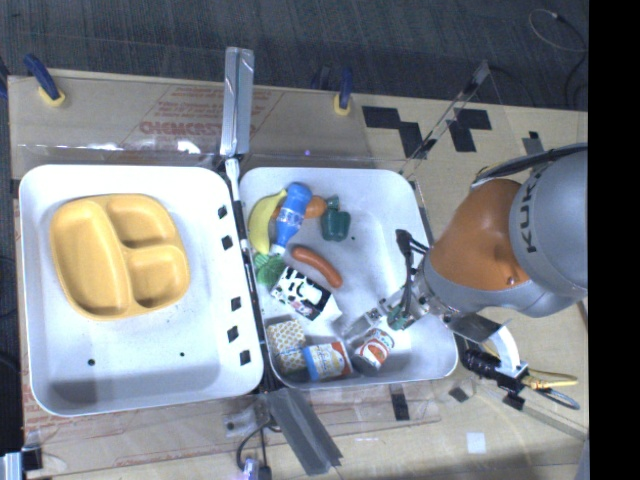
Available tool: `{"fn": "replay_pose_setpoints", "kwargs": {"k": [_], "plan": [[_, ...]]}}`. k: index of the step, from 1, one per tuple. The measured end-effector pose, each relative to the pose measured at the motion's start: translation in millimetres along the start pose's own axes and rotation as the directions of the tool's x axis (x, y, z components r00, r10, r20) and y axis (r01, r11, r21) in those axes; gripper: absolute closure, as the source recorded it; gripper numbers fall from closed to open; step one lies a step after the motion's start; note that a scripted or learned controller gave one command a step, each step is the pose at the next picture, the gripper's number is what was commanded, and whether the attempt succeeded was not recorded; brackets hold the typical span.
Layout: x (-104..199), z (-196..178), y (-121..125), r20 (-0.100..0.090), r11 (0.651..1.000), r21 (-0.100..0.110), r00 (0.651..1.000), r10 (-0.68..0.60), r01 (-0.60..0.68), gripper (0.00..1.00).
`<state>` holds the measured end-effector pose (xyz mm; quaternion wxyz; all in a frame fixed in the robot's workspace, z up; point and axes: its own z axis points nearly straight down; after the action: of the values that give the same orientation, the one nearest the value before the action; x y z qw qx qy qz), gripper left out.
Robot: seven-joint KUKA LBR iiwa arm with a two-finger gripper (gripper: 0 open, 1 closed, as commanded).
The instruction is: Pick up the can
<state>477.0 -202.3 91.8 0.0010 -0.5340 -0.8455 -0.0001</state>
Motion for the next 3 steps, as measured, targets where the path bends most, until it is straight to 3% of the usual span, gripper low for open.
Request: {"fn": "replay_pose_setpoints", "kwargs": {"k": [1,2,3], "plan": [[-16,-52,22,0.003,0.975,-0.001,0.975,-0.222,0.222,0.0],[-7,-47,-3,-0.001,0.858,0.001,0.858,-0.514,0.514,0.0],[-7,-47,-3,-0.001,0.858,0.0,0.858,-0.513,0.513,0.0]]}}
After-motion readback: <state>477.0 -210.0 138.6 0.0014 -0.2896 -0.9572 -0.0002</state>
